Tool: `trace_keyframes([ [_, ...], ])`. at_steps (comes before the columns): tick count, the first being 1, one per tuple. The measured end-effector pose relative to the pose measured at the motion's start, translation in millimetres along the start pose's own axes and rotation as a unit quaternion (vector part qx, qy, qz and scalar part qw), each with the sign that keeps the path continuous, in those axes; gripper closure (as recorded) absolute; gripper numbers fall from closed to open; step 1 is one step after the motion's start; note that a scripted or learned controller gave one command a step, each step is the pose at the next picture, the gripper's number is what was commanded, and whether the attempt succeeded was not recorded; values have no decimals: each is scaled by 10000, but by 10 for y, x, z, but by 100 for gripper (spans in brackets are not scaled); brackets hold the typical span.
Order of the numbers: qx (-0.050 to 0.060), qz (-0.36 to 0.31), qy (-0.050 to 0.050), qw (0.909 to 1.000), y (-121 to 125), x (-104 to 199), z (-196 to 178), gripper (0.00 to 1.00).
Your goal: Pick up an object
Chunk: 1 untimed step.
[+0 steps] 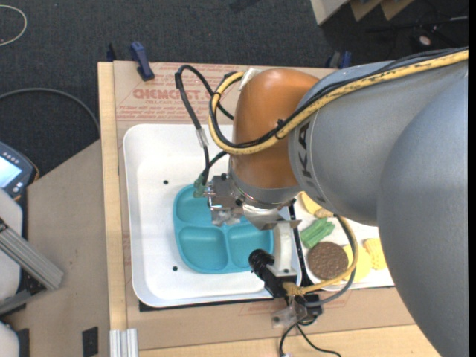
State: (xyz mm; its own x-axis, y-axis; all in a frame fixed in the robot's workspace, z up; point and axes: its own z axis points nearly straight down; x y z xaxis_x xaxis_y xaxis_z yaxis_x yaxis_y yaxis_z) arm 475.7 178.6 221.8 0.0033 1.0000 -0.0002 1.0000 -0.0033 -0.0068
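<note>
A turquoise divided plate [201, 233] lies in the left white bin [149, 199], toward its right side, partly under the arm. The arm's orange band and grey wrist hang over the plate's right part. The gripper [236, 213] sits low over the plate's upper right corner, hidden by the wrist housing. In the right bin lie a green object [317, 233], a round brown disc [328, 259] and a yellow piece [373, 253], largely covered by the arm.
Cables loop from the wrist over the left bin's upper part. A black connector [262, 265] and wiring hang near the bins' front edge. The cardboard bench [149, 88] borders the bins at the back, with a blue clamp [141, 59].
</note>
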Motion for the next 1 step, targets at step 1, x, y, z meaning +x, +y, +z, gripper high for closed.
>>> trace_keyframes([
  [1,-37,35,-12,10000,678,-755,1374,100],
])
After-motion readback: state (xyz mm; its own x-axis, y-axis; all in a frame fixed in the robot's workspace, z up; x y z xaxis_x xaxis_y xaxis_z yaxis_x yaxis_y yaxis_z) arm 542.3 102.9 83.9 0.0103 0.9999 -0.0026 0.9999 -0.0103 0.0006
